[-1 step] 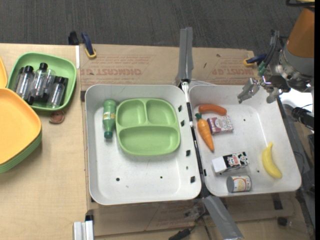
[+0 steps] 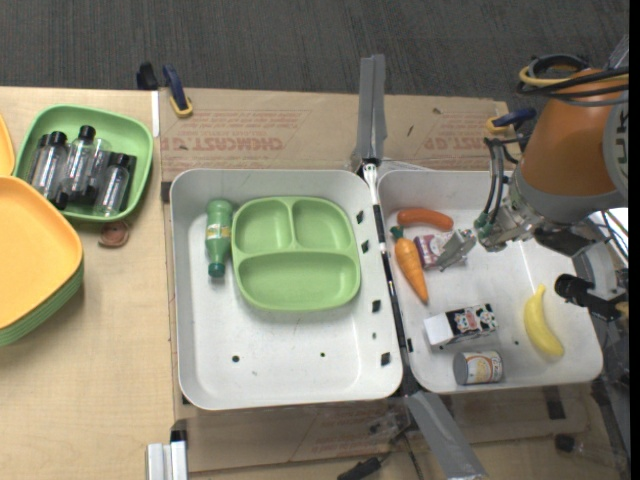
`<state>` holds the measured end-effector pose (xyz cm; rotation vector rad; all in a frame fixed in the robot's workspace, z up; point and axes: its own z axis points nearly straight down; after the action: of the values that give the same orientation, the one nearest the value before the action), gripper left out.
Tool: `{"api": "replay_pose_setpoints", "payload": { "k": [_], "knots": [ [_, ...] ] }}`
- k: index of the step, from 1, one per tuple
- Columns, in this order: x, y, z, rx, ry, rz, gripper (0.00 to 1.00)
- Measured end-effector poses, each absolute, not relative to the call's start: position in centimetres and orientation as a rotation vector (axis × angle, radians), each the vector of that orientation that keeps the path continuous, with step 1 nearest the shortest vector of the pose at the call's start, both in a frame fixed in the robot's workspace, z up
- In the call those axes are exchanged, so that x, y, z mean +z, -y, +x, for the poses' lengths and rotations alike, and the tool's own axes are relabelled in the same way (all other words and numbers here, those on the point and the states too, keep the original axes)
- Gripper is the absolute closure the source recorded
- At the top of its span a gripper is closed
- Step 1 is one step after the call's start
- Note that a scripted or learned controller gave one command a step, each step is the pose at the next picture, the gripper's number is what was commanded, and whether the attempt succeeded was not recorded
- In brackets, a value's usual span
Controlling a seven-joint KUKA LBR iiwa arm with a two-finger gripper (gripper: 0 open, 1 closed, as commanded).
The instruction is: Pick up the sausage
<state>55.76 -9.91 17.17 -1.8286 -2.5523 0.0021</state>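
The sausage (image 2: 425,218), orange-red and slightly curved, lies near the back left of the right bin (image 2: 570,373). My gripper (image 2: 456,249) hangs just to the right of and in front of the sausage, over a small purple packet (image 2: 430,250). It is apart from the sausage and nothing of the sausage is in it. The grey arm with its orange band (image 2: 565,143) reaches in from the right.
The right bin also holds a carrot (image 2: 411,269), a black-and-white carton (image 2: 460,324), a can (image 2: 478,368) and a banana (image 2: 543,323). The left bin (image 2: 290,368) holds a green divided plate (image 2: 296,251) and a green bottle (image 2: 218,236). Bottles in a green tray (image 2: 85,163) and yellow plates (image 2: 35,258) sit far left.
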Motion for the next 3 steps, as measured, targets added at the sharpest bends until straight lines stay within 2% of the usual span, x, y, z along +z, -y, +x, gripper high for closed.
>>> {"api": "replay_pose_setpoints", "payload": {
  "k": [1, 2, 3],
  "knots": [
    [9.1, 20.0, 53.9, 0.001, 2.493, -1.910, 0.00],
    [10.0, 20.0, 54.0, 0.000, 2.490, -1.916, 1.00],
    [9.2, 19.8, 63.4, 0.002, 2.210, -2.236, 1.00]
  ]
}}
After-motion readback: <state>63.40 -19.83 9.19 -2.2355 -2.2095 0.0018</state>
